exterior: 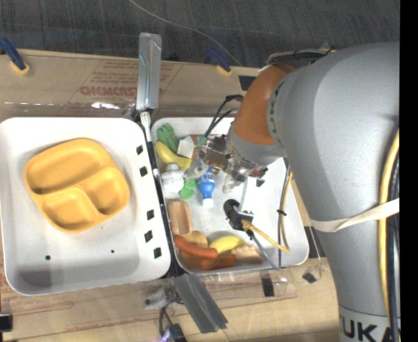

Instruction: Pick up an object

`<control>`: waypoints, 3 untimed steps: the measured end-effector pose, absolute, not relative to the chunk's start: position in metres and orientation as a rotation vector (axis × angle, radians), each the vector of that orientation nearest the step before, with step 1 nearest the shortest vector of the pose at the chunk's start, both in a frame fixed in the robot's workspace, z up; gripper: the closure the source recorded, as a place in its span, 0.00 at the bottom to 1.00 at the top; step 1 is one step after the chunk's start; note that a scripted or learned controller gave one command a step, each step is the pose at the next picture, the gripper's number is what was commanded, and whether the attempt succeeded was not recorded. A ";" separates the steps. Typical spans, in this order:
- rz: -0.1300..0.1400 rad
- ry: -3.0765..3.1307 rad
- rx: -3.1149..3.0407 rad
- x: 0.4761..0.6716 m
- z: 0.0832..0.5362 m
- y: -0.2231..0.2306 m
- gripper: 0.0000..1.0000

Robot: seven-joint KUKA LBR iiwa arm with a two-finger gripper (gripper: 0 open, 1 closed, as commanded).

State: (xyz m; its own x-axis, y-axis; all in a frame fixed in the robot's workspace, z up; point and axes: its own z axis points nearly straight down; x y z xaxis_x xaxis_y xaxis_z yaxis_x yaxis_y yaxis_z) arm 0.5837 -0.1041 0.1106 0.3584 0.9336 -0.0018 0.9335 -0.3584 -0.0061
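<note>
Brown counter (pixel 66 84) on dark carpet, two white bins: left bin (pixel 9 262) has a yellow divided tray (pixel 77 184), right bin (pixel 294 248) holds toy food. Pincer (pixel 219 168) low over the right bin's middle (open or closed: can't tell), blue-capped bottle (pixel 207 189) just beside its near-left, banana (pixel 226 244) nearer.

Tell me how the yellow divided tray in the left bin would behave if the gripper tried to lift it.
The yellow divided tray looks like moulded plastic, so probably stiff and light for its size. It is far wider than the gripper, so only a rim pinch seems possible, and it would likely tilt. Its smooth, glossy surface may slip.
</note>
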 end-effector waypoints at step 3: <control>0.003 -1.511 -2.752 0.494 0.276 -0.091 1.00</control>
State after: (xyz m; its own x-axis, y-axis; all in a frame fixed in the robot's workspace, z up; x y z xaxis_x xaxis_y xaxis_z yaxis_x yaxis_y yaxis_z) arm 0.4936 -0.0910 0.2759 0.5367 0.8438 -0.0002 0.8438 -0.5367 -0.0030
